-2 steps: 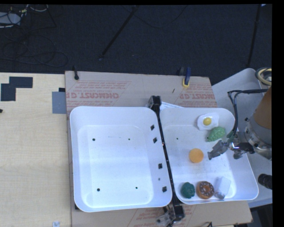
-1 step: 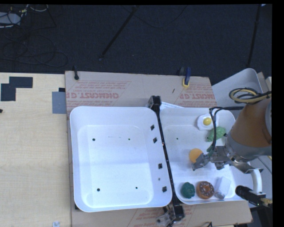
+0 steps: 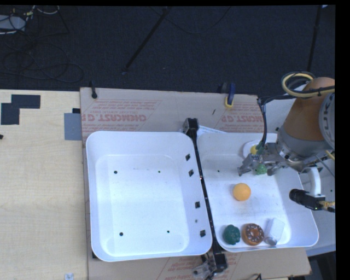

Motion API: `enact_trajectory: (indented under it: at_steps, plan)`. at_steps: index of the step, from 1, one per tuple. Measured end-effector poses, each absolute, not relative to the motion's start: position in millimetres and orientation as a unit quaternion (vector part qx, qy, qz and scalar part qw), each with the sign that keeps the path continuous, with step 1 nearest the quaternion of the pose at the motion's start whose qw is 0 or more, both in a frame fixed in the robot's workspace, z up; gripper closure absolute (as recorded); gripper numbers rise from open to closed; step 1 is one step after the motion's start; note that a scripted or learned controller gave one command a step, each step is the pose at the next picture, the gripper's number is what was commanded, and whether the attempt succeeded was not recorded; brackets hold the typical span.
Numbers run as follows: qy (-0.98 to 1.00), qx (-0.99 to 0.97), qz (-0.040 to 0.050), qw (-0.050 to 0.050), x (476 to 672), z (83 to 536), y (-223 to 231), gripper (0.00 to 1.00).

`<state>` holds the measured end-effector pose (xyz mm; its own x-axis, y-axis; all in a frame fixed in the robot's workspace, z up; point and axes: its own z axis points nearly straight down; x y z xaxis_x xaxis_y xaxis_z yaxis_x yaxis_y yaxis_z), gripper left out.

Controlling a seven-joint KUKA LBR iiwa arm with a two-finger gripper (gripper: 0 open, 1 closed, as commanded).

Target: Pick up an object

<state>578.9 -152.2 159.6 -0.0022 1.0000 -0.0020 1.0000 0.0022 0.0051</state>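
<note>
While the gripper (image 3: 257, 165) sits low in the right bin (image 3: 298, 240), jaw state unreadable; orange ball (image 3: 241, 192) lies just beside it

place: robotics lab | evidence: KUKA arm (image 3: 306, 117), cardboard-lined bench (image 3: 142, 112), floor cables (image 3: 33, 16)

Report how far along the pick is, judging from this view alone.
Done: the arm has reached into the right bin, and the gripper sits low near its far side, beside a small green and yellow thing. In hand: nothing visibly gripped. Left: the orange ball, green object, doughnut and pale block all lie on the bin floor, so the lift remains.
</note>
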Motion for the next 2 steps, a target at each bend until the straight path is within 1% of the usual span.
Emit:
enact_trajectory:
  at_steps: [1, 2]
  plan:
    - [0.706, 0.708, 0.0011, 0.003, 542.8, 264, -173, 0.0]
    - [0.707, 0.707, 0.0003, 0.0, 521.6, 304, -167, 0.0]
